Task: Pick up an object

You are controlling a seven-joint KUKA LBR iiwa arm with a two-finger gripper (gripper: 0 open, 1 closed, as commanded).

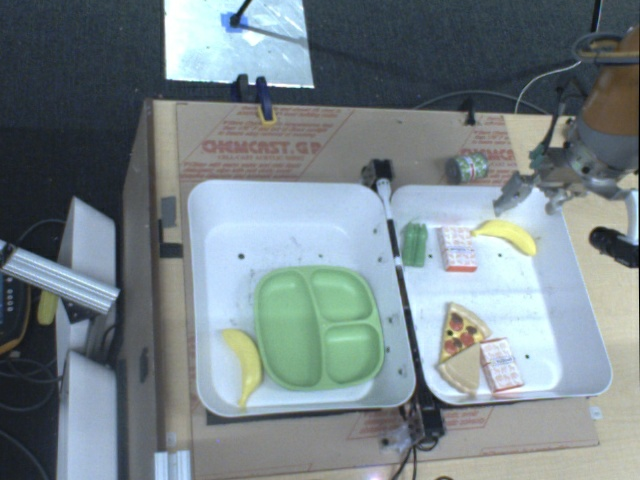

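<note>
Nearest the camera, in the right bin (590, 363): pizza slice (461, 345) touching a small red-and-white box (500, 364) at the front edge. In the left bin (215, 228): green divided plate (320, 326), with a yellow banana (243, 364) just beside its front-left corner. Farther back in the right bin: green packet (413, 243) against the dividing wall, second red-and-white box (458, 249) beside it, second banana (508, 235) near the back wall. Behind the bins, on the cardboard (260, 138): tin can (466, 167) lying on its side. Above the right bin's back-right corner: gripper (532, 194), fingers spread, nothing between them, close to the second banana but apart from it.
</note>
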